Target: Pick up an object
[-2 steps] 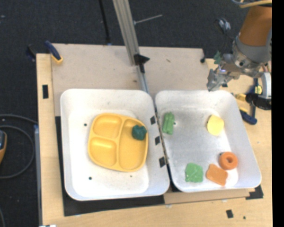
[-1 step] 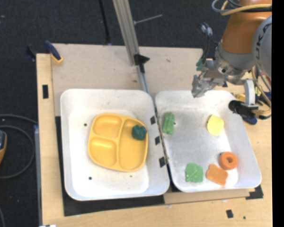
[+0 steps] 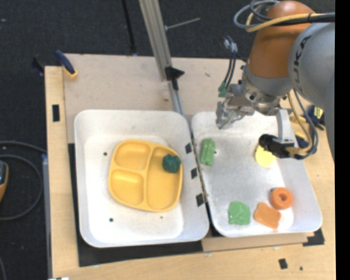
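Two shallow white bins are seen side by side on the bench. In the left bin (image 3: 93,214), at the centre-left of the frame, a yellow divided tray (image 3: 144,175) is held, and a dark green object (image 3: 171,163) is seen lying in the tray's right compartment near its upper edge.

In the right bin (image 3: 306,209), five things are spread. A light green piece (image 3: 207,152) is placed by the bin's left wall. A yellow object (image 3: 265,156) is found toward the right. An orange ring (image 3: 281,198), an orange block (image 3: 267,215) and a green lump (image 3: 239,213) are grouped at the lower right.

The gripper (image 3: 226,119) is positioned over the upper left corner of the right bin. Nothing is seen between its fingers; whether they are parted or closed cannot be told.
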